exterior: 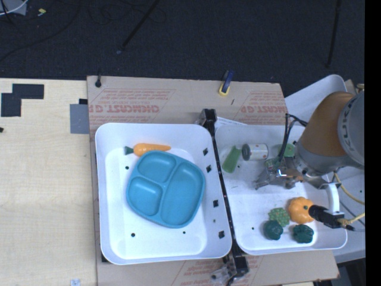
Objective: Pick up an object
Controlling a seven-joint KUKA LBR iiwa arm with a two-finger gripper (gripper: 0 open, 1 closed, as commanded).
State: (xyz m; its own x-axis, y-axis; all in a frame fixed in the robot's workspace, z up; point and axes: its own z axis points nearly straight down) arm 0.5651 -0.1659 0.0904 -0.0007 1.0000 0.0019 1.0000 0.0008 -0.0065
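Note:
My gripper (pixel 264 179) hangs low over the middle of the right bin (pixel 250 243), open, with nothing between its fingers. A green pickle-shaped piece (pixel 232 158) lies to its upper left. A small white and silver cylinder (pixel 257 152) rests just above the gripper. At the bin's near right sit an orange fruit (pixel 299 209), a light green leafy piece (pixel 278 215) and two dark green broccoli-like pieces (pixel 273 230) (pixel 302 233). The grey arm with its orange band (pixel 324 124) comes in from the right.
The left bin (pixel 110 231) holds a blue divided plate (pixel 166 187) and an orange carrot (pixel 152 149) at the plate's far edge. A black divider (pixel 217 183) runs between the bins. Cardboard (pixel 155 103) lies under both.

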